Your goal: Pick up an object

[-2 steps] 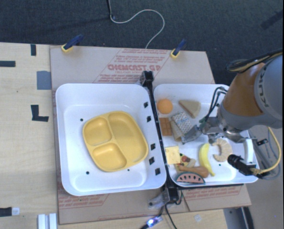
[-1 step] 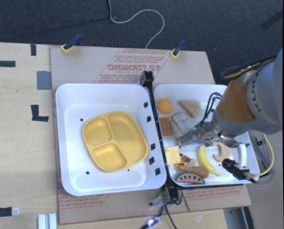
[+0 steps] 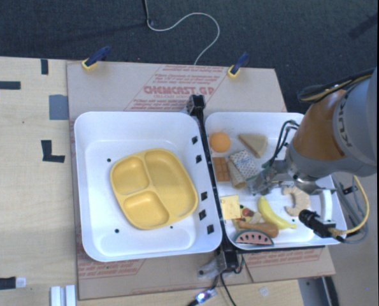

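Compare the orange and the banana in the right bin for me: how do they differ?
The orange is a small round ball; the banana is long and curved. The orange is orange in colour, the banana yellow. The orange sits near the far left corner of the right bin, by the divider; the banana lies toward the near edge, below the gripper. Both look like toy food and lie loose in the same bin.
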Available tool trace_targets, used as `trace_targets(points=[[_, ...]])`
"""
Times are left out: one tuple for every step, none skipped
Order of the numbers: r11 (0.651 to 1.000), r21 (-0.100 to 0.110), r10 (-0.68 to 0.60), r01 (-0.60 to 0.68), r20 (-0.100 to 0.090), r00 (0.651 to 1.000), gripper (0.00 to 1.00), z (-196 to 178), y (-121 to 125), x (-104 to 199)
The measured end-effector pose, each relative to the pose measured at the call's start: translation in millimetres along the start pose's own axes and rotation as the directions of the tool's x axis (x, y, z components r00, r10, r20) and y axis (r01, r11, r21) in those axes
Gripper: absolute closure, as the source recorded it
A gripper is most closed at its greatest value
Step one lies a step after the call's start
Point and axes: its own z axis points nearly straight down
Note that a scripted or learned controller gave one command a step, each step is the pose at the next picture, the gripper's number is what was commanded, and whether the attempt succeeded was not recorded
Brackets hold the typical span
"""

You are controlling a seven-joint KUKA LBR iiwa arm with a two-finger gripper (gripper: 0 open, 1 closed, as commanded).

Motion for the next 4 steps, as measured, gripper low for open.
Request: trace_targets(points=[[1.000,-0.002,0.000,0.000,-0.001,1.000,1.00,-61,-5,0],[1.000,-0.002,0.000,0.000,-0.001,1.000,1.00,-104,-5,-3],[1.000,-0.001,-0.001,0.001,-0.002,1.000,1.00,-131,-4,-3],[1.000,0.002,-0.004,0.004,-0.002,1.000,1.00,-120,19,45]])
